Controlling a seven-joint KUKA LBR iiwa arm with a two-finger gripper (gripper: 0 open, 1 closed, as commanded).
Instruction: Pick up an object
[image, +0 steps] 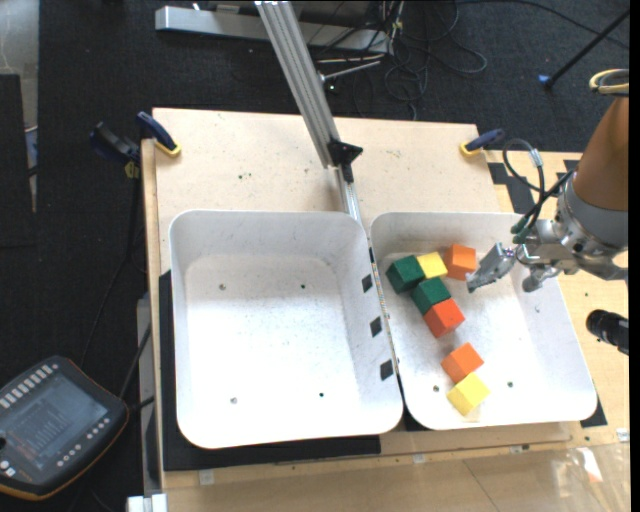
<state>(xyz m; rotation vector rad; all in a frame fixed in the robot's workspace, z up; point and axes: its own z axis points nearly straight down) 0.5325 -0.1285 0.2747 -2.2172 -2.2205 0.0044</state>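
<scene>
The right bin (545, 330) holds several blocks. A cluster near its back left has two green blocks (404, 272) (432, 293), a yellow block (432, 264), an orange block (461, 260) and an orange-red block (445, 317). Nearer the front lie another orange block (462, 360) and a yellow block (468, 395). My gripper (512, 271) hangs over the right bin's back right part, to the right of the cluster, fingers spread apart with nothing between them.
The left bin (270, 320) stands beside the right one. A slanted metal pole (305, 85) runs down to the bins' shared back edge. Blue-yellow clamps (158, 133) (482, 142) grip the board's back corners. A teach pendant (50, 425) lies at the lower left.
</scene>
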